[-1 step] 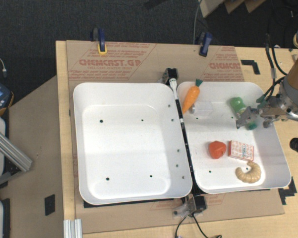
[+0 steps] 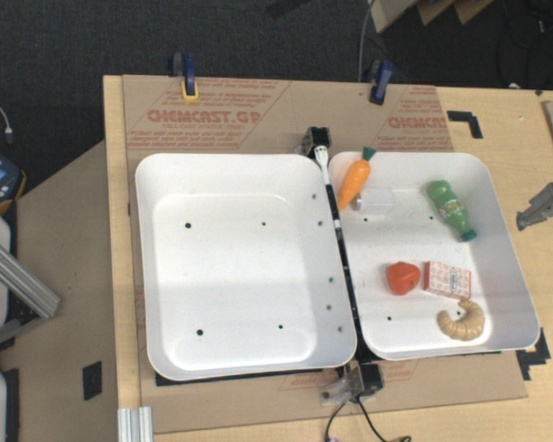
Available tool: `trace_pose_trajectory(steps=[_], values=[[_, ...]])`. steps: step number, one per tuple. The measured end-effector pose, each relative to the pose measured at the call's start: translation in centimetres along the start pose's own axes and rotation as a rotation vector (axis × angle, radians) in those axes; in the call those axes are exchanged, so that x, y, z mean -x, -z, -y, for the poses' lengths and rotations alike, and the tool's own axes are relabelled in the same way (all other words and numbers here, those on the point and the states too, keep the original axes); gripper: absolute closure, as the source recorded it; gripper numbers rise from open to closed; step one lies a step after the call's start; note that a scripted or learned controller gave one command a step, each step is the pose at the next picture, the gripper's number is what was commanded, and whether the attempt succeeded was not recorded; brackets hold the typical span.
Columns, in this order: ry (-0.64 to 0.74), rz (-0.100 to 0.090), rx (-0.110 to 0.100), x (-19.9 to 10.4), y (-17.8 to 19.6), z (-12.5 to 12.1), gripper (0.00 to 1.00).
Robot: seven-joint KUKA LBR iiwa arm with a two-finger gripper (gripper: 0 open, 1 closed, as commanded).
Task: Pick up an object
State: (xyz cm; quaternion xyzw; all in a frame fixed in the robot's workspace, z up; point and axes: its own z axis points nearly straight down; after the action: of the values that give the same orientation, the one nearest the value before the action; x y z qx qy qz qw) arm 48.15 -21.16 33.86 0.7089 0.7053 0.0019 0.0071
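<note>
The right bin (image 2: 498, 247) holds several objects. An orange carrot (image 2: 354, 180) lies at its top left, with a small clear plastic piece (image 2: 376, 203) beside it. A green bottle (image 2: 450, 208) lies toward the top right. A red round object (image 2: 403, 278) sits next to a small pink-and-white printed box (image 2: 448, 280), and a beige curved piece (image 2: 464, 321) rests near the front rim. A grey part of my gripper (image 2: 538, 206) pokes in at the right edge, outside the bin's right rim and apart from every object.
The left bin (image 2: 157, 247) sits beside the right one on a cardboard sheet (image 2: 258, 109) held by two blue clamps (image 2: 184, 70) at the back. A black bracket (image 2: 315, 141) and cable run along the seam between the bins.
</note>
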Motion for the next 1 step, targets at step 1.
trace_pose_trajectory(steps=[1], values=[[0.005, -0.007, -0.014, 1.21, -4.42, -3.64, 0.00]])
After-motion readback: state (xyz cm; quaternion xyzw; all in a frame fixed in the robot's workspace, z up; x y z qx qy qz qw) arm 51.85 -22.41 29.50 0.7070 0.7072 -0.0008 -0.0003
